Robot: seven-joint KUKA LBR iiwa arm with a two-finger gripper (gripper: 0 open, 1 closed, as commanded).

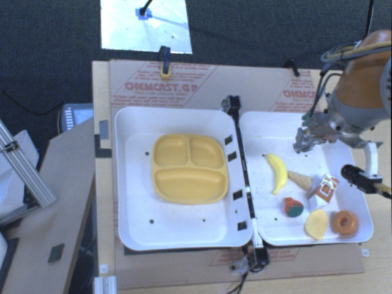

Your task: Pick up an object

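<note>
Across the middle of the frame, two shallow white plastic bins sit side by side on a tan bench: the left bin [131, 182] and the right bin [269, 127], divided by a black clamped seam. The grey arm with an orange band [361, 84] reaches in from the upper right. In the left bin lies a pale yellow three-compartment plastic tray [187, 167], near its centre. The metal two-finger gripper [304, 141] hangs over the upper part of the right bin, with nothing seen between its tips; whether it is spread or closed cannot be told. Below and left of it lies a yellow toy banana [278, 173], well apart from the gripper. Right of the banana rest a tan cone [300, 179] and a small white and orange block [324, 188]. Lower right sit an orange ring doughnut [345, 223], a pale yellow flat slice [316, 224], and a small red and teal toy [293, 207].
</note>
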